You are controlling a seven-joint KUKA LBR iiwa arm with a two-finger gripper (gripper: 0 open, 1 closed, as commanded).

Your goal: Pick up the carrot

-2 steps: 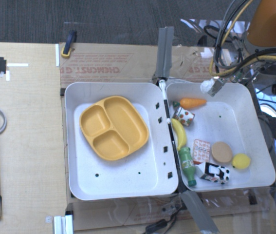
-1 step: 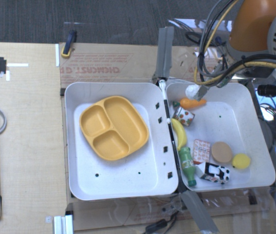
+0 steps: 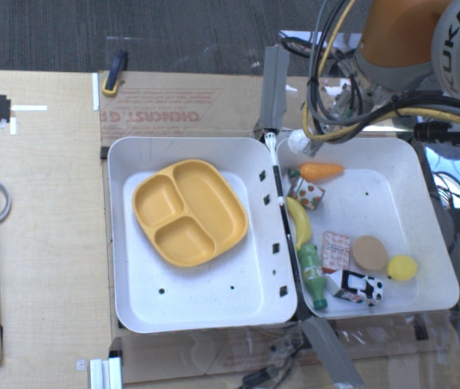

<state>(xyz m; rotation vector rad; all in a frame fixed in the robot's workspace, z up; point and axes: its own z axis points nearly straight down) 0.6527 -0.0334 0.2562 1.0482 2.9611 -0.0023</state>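
— Carrot [image 3: 322,170]; where does it lie, do you reckon?

— Start with the big things; the arm [image 3: 412,23] comes in from three o'clock and hangs over the far side of the right bin [image 3: 424,241]; the left bin [image 3: 132,241] has just the yellow plate [image 3: 189,211] in it; the carrot sits in the right bin's far left corner, lying flat, its long axis running nine to three, green end toward nine.

— And the claw?

— Gripper [image 3: 315,140] is tucked under the cables; I can't tell how it stands; the carrot lies just at its six o'clock, near, apart I'd judge; the toy block [image 3: 307,193] and banana [image 3: 298,221] crowd in from six.
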